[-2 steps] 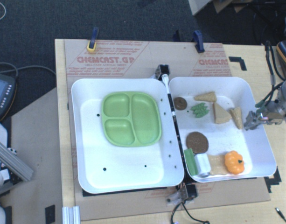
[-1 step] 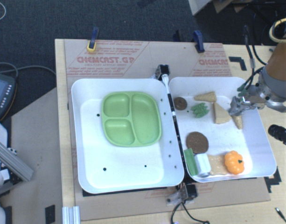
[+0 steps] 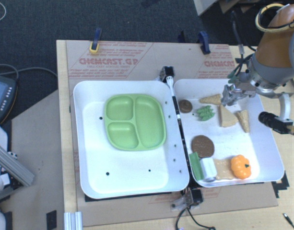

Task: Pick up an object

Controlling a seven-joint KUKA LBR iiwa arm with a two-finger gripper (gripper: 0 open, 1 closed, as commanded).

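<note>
My gripper [image 3: 229,97] hangs over the back of the right bin [image 3: 269,150], above the tan bread slice [image 3: 228,117] and just right of a tan wedge [image 3: 211,99]. Another tan wedge [image 3: 242,120] lies to the right of the slice. A green leafy toy [image 3: 205,112] and a small brown cookie [image 3: 185,106] sit to the left. Nearer the front lie a large brown disc [image 3: 203,145], an orange pumpkin [image 3: 241,166] on a tan slice, and a green and white package [image 3: 202,168].
The left bin [image 3: 89,143] holds a green divided plate [image 3: 135,121]. A black divider strip [image 3: 175,114] runs between the bins. Blue and yellow clamps [image 3: 94,41] grip the board's back edge. The arm's grey wrist [image 3: 274,71] fills the upper right.
</note>
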